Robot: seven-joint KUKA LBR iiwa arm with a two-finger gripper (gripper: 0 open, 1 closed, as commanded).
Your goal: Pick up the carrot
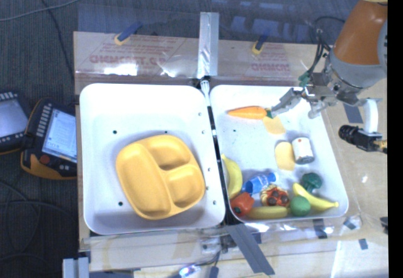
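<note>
The orange carrot [245, 112] with a green stem end lies in the right bin [327, 144], near its back wall and left of centre. My gripper [297, 108] hovers over the bin's back right part, just right of the carrot. Its fingers are spread open, and nothing sits between them. The left fingertip [280, 105] ends right at the carrot's green end; I cannot tell if it touches. The orange-banded arm rises behind at the upper right.
The right bin also holds a yellow block [284, 156], a white can [303, 149], bananas [232, 176], a blue bottle [259, 181] and several small toy foods along its front. A yellow divided plate [160, 176] lies in the left bin [101, 106].
</note>
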